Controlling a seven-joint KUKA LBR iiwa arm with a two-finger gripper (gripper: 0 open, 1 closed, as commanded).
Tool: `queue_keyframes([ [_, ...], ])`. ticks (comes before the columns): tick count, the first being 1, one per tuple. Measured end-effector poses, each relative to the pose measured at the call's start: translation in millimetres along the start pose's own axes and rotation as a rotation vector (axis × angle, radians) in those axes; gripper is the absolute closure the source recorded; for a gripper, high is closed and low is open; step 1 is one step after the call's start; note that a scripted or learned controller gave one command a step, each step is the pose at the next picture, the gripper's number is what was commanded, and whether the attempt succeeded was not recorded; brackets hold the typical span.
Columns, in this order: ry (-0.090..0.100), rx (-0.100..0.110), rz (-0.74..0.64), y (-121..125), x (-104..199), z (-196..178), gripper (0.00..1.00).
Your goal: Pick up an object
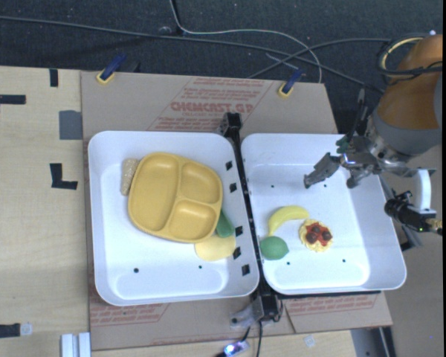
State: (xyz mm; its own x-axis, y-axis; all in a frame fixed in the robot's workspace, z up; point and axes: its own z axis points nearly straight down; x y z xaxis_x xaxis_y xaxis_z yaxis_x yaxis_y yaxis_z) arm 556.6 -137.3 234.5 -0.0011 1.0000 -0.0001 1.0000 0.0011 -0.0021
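Note:
In the right bin [372, 274] lie a yellow banana [288, 217], a green round toy [274, 248] and a small tart-like toy with red topping [316, 235]. My gripper [335, 175] hovers over the upper right part of this bin, above and to the right of the banana. Its two dark fingers are spread open with nothing between them. The left bin [111, 266] holds a yellow divided plate [175, 197]. A tan piece [128, 175] shows at the plate's left edge, and a pale yellow piece [214, 249] and a green piece [225, 227] at its lower right.
A black divider [241, 192] runs between the two bins. The grey arm with its orange band [416, 73] comes in from the right. Both bins rest on a cardboard sheet [208, 103] held by clips, and cables cross the dark floor behind.

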Motion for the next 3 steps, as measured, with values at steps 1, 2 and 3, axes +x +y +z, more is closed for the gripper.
queue_keyframes([
  [1, 0.000, 0.004, 0.000, -7.4, 2.9, 46.3, 0.00],
  [2, 0.001, 0.004, 0.001, -17.7, 1.5, 96.3, 0.00],
  [3, 0.003, -0.010, -0.001, -13.4, 2.6, 141.6, 0.00],
])
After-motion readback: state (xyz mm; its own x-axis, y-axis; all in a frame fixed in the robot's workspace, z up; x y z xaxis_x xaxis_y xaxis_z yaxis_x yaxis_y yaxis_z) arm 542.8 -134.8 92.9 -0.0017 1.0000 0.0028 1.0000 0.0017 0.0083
